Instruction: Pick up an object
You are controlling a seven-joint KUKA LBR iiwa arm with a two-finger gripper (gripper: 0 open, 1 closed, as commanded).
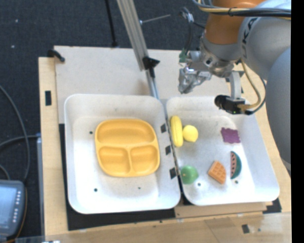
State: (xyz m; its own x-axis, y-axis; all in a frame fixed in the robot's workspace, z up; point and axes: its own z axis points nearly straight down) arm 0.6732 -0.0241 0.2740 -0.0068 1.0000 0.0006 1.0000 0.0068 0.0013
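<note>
- The claw hangs above the far edge of the right bin, near that bin's far-left corner, pointing down and a little to the left.
- Its fingers look close together at the tips, yet they are small and blurred, so I cannot tell whether they are apart or together; nothing shows between them, and they touch none of the objects.
- Above the claw sits the grey wrist with its orange band, cables looping around it.
- In the right bin, nearest the claw, a yellow banana lies along the left wall, with a yellow lemon touching its right side.
- Farther right lies a purple piece, well apart from the lemon.
- Toward the near side are a green round fruit by the left wall, an orange waffle-like wedge, and a watermelon slice just beside the wedge.
- The left bin holds a yellow divided plate with three compartments, lying flat.
- Both bins sit side by side on the bench, and a slanted metal rail rises behind them.
</note>
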